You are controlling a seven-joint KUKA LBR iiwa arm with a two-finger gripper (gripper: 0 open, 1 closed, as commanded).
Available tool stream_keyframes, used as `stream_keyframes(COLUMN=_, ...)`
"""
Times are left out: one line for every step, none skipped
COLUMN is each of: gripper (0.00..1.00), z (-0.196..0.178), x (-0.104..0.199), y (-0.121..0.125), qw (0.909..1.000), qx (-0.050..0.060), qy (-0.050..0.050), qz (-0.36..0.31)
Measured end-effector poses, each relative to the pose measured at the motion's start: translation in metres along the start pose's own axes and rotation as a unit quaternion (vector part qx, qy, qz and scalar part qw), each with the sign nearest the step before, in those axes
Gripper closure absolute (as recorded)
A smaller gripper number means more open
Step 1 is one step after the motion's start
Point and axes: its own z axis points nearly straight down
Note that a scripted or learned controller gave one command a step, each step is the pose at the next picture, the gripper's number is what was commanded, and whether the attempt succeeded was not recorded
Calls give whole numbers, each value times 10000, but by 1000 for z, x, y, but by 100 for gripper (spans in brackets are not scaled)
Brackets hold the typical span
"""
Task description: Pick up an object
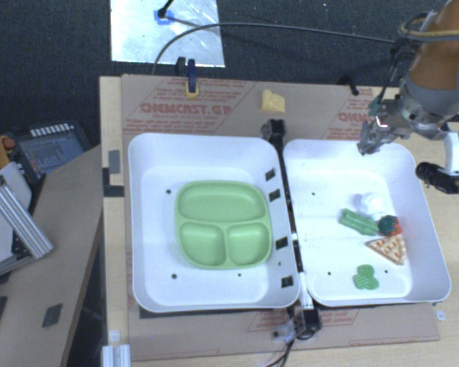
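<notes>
In the right bin (424, 281), nearest the camera, lies a small green toy (365, 278); beyond it are a pizza-slice toy (389, 248), a green vegetable piece (358, 222) and a white lump (368, 202), all close together, while the left bin (149, 281) holds a green divided tray (220, 224). Farthest back, the tool (369, 140) hovers over the right bin's far rim, holding nothing; how far open it is I cannot tell. The lone green toy looks the cleanest target: centre above it and descend straight, clear of its neighbours.

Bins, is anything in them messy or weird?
Nothing is spilled or broken. The green divided plate lies flat in the left bin. The toy foods, like the pizza slice, huddle in the right bin's near corner.
</notes>
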Motion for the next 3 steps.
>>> stream_keyframes(gripper=100, z=-9, x=58, y=-5, qw=10000, qx=3, qy=6, qz=-5)
stream_keyframes(gripper=100, z=-15, x=118, y=-4, qw=10000, qx=1, qy=8, qz=-6)
stream_keyframes(gripper=100, z=-1, x=173, y=-7, qw=10000, qx=11, qy=5, qz=1)
